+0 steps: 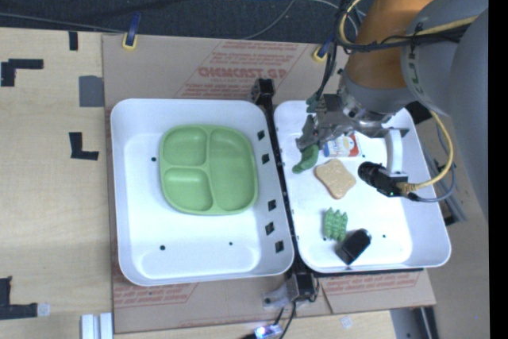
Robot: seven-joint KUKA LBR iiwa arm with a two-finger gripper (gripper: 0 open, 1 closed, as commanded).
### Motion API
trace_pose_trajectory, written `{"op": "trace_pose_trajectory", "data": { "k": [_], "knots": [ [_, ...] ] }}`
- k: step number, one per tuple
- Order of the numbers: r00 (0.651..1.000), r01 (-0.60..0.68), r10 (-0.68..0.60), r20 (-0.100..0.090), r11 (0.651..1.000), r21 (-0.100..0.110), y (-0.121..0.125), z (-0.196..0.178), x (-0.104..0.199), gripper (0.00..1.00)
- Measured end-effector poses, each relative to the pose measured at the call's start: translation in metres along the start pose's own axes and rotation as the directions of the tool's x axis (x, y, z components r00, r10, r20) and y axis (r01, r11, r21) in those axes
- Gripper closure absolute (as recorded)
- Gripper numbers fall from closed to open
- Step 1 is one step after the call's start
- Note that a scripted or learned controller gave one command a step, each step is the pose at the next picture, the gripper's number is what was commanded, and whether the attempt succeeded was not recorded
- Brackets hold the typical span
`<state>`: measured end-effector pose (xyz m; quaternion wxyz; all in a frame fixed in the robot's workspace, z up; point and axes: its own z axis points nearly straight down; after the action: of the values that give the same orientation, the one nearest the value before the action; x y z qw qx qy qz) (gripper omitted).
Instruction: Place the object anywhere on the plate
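You see the gripper [311, 140] low in the right bin [429, 250], its fingers closed on a green pod-shaped object [305, 163] dangling just above the bin floor, well apart from the green divided plate [209, 169] awaiting it in the left bin [135, 194].

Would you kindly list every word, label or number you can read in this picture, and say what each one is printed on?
Red lettering on the cardboard sheet under the bins: too blurred to read with certainty.
Red and white packet in the right bin: print too small to read.
Green plate: no text.
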<state>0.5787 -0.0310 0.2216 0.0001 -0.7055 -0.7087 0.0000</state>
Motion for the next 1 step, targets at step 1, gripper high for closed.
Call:
{"op": "trace_pose_trajectory", "data": {
  "k": [1],
  "knots": [
    [1.000,-0.003,0.003,0.000,1.000,0.001,0.0334,-0.0030,0.0358,1.00]
  ]
}}
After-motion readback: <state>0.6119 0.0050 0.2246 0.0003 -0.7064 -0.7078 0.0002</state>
